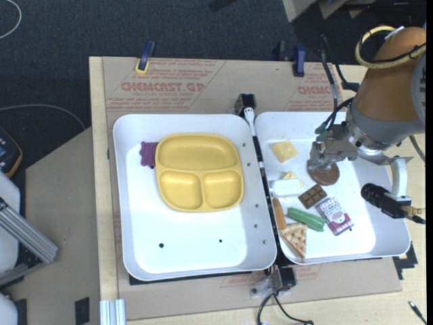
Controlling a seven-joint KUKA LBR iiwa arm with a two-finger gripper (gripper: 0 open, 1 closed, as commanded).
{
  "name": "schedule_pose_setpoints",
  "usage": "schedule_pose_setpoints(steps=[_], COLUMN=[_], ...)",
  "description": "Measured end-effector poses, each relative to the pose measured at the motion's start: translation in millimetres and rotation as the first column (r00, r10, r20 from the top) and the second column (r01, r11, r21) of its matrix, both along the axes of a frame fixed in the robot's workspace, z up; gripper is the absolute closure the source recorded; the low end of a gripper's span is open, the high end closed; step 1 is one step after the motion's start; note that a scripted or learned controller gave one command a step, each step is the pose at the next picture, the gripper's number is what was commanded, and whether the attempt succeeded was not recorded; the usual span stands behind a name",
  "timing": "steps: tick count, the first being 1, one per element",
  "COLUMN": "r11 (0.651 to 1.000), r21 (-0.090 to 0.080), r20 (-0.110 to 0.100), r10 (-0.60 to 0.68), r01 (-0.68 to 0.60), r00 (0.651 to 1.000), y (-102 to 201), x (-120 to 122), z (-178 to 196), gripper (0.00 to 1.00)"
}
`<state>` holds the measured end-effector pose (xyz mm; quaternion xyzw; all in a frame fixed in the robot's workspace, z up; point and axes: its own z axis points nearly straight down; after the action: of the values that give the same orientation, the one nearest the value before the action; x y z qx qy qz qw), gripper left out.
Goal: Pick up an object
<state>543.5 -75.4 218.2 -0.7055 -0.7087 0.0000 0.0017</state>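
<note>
The grey KUKA arm with its orange band reaches in over the right shallow white bin (396,239), and its two-finger gripper (325,161) hangs low over a round brown cookie-like disc (327,175); whether that pincer is apart, together or clamped on anything cannot be told from this slanted view, since the wrist hides its tips. The likeliest failure is a miss on that flat disc: it lies low against the bin floor, so the tips may close above it or skid across its top and come up with nothing. A second hazard is crowding, because a brown chocolate-bar square (312,196) lies just beside the disc and could be nudged or caught along with it. The same bin holds a pale yellow cheese-like wedge (285,151), a smaller cream block (289,177), a green pickle-shaped piece (306,217), a pizza-slice toy (295,239), a red-and-white packet (336,215) and an orange sausage-shaped piece (277,212) along the left wall. The left shallow white bin (128,202) carries a yellow three-compartment plastic plate (199,170), its compartments bare, with a small purple object (147,154) touching the plate's left edge.
</note>
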Motion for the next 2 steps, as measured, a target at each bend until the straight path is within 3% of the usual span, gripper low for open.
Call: schedule_pose_setpoints(steps=[2], r11=[1.0], r21=[-0.003], r20=[0.006], r10=[-0.005], r01=[0.005], r00=[1.0], y=[-13], x=[-5], z=[12], gripper=[1.0])
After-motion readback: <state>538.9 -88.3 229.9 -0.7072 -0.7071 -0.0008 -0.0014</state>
